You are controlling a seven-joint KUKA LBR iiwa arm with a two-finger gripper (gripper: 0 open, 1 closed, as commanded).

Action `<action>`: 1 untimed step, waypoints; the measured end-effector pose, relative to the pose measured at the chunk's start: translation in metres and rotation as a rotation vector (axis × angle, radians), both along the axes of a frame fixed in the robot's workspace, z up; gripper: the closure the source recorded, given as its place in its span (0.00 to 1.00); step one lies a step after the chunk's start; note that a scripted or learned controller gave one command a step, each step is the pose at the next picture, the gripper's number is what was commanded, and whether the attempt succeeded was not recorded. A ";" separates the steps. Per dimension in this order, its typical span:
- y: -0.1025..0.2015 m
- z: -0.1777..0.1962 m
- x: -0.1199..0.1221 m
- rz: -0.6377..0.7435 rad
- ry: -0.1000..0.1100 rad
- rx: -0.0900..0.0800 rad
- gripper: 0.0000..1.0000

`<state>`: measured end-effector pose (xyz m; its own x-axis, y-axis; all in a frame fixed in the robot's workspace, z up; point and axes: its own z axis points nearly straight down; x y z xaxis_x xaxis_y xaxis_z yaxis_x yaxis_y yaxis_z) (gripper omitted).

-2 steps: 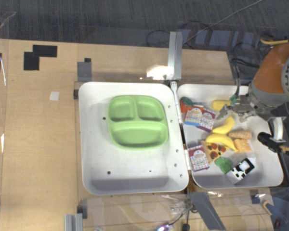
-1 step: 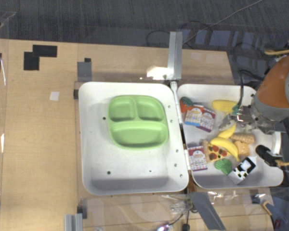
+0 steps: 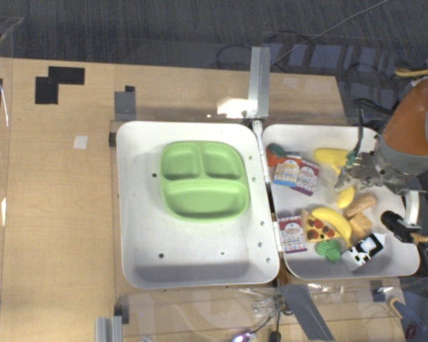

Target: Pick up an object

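The grey arm with its orange band (image 3: 416,123) reaches in from the right, its end effector (image 3: 358,171) low over the right shallow white bin (image 3: 299,135), among yellow plastic bananas (image 3: 331,157); its grip state cannot be told.

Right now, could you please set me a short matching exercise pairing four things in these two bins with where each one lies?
Things:
1. green divided plate
2. banana
3. black-and-white toy
4. gripper

Places:
A. near corner of the right bin
B. above the right bin's far right part
C. middle of the left bin
D. middle of the right bin, beside the pizza slice

Pairs: 1-C, 2-D, 3-A, 4-B
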<state>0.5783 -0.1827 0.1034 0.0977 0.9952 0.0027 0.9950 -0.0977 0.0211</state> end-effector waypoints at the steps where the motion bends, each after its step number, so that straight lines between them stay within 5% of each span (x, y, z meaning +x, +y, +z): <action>1: 0.101 0.115 0.058 0.056 0.015 -0.001 1.00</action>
